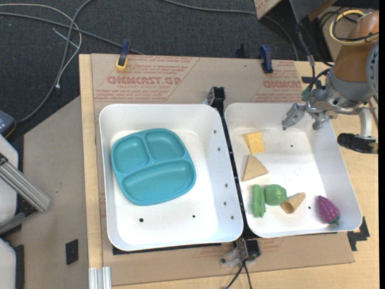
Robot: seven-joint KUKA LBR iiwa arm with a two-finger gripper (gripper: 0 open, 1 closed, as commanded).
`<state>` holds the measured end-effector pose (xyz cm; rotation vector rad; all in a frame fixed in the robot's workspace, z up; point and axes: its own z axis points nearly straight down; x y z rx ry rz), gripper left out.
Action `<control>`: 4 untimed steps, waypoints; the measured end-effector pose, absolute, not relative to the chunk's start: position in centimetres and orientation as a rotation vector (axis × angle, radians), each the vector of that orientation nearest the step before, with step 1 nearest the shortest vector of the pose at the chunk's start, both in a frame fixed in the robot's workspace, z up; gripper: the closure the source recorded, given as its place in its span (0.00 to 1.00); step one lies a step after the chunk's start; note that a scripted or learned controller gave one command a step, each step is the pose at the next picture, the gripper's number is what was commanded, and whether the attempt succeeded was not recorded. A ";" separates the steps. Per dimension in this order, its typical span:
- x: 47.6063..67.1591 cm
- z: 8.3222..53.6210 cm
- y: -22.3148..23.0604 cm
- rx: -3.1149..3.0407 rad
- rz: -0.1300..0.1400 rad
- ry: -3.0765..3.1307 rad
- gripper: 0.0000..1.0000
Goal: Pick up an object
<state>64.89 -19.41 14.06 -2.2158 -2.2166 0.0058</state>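
You have two bins side by side. The left bin (114, 221) holds a divided tray (153, 164) just left of its centre. In the right bin (337, 167), a square block (254, 142) lies at ten o'clock, a wedge (253, 168) just below it; a pepper (269, 197), cone (293, 203) and eggplant (328, 209) run from seven to five o'clock. The gripper (305, 115) hangs at twelve.

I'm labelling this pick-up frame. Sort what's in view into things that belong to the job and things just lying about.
Belongs to the job:
- gripper
- yellow block
- tan wedge
- green vegetable
- tan cone
- purple grapes
- right bin

Just lying about:
- teal divided plate
- left bin
- blue clamps
- floor cables
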 end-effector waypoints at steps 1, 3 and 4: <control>64.8 8.7 -19.3 -2.215 0.006 -2.218 0.00; 65.6 14.9 -19.6 -2.225 -0.006 -2.227 1.00; 65.7 21.1 -20.4 -2.227 -0.006 -2.228 1.00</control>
